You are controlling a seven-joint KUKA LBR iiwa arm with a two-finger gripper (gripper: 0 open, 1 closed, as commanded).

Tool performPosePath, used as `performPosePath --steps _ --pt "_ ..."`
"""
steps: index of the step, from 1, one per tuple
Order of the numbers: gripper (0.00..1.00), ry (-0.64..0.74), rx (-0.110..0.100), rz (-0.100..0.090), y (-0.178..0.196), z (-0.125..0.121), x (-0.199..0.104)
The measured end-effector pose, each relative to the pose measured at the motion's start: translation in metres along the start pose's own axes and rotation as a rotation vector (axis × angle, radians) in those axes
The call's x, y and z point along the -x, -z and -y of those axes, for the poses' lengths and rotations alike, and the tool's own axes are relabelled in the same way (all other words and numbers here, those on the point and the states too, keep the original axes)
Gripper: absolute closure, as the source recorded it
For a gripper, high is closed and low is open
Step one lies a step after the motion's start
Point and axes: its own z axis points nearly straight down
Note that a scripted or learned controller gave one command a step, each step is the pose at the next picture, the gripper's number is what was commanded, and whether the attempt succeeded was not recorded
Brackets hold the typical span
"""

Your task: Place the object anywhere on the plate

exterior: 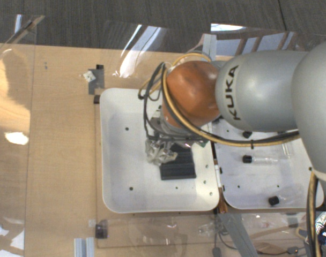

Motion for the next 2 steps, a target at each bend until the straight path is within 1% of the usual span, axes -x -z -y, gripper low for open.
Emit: performPosePath --steps 1,2 --pt "1.0 0.369 -0.008 0.008 0.001 -0.084 -0.025" --pt "1.0 0.321 0.004 -0.001 0.047 -0.058 0.061"
